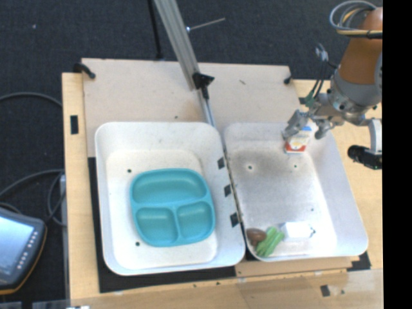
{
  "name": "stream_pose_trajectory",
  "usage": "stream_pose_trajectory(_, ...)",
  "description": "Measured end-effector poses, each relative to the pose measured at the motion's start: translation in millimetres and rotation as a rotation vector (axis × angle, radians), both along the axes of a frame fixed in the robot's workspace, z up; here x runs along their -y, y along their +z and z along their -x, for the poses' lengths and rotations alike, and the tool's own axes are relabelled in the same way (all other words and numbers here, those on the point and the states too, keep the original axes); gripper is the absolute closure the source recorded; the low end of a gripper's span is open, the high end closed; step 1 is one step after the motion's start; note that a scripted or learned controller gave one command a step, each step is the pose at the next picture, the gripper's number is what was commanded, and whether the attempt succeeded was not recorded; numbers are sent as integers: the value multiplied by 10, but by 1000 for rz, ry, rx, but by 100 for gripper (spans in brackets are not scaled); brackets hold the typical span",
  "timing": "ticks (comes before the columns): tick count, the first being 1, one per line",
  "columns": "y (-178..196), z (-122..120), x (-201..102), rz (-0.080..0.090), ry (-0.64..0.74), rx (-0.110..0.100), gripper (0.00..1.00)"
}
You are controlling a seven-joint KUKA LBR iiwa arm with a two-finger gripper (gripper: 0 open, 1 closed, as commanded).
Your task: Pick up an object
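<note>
Green object [272, 241] near front rim; fingers [297, 138] grip small red-white item [295, 145]; label unreadable.

Pale wooden bench [161, 92], two white bins side by side, left bin [109, 140], right bin [341, 198]

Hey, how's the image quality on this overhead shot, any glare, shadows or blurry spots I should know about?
Camera view: lighting is even and soft, with no harsh glare on the white bins; the teal tray reads crisply; the pincer and whatever sits at its tip are small and slightly soft, so details there are unclear; the objects at the right bin's near edge are also hard to identify.
</note>
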State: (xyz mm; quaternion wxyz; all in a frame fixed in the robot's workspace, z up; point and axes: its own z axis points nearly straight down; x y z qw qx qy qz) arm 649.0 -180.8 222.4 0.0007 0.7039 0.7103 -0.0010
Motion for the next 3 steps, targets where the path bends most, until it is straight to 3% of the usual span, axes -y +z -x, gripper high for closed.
stream_pose_trajectory(1, 118, -8, 4, 2, 5, 3, 100)
stream_pose_trajectory(2, 719, 202, 13, 0, -8, 7, 100)
stream_pose_trajectory(3, -729, 893, -664, -5, -4, -9, 100)
